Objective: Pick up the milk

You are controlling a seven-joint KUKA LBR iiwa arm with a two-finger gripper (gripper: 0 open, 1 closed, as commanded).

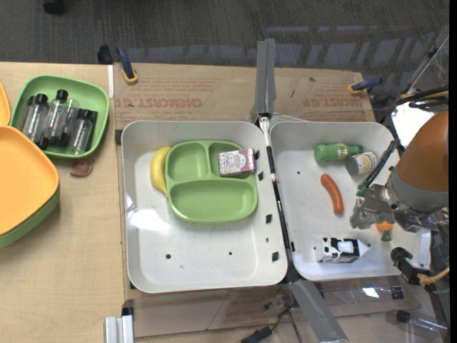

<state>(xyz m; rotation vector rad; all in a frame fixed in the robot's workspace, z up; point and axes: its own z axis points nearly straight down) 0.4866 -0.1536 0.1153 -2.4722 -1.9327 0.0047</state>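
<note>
The milk is a small carton with black and white cow patches. It lies on its side near the front edge of the right bin. My gripper hangs over the right side of that bin, above and to the right of the carton and apart from it. Nothing shows between the gripper and the carton. The arm's orange band rises behind it at the bin's right rim.
In the right bin lie a red sausage, a green bottle and a small can. The left bin holds a green divided plate with a pink carton and a yellow item.
</note>
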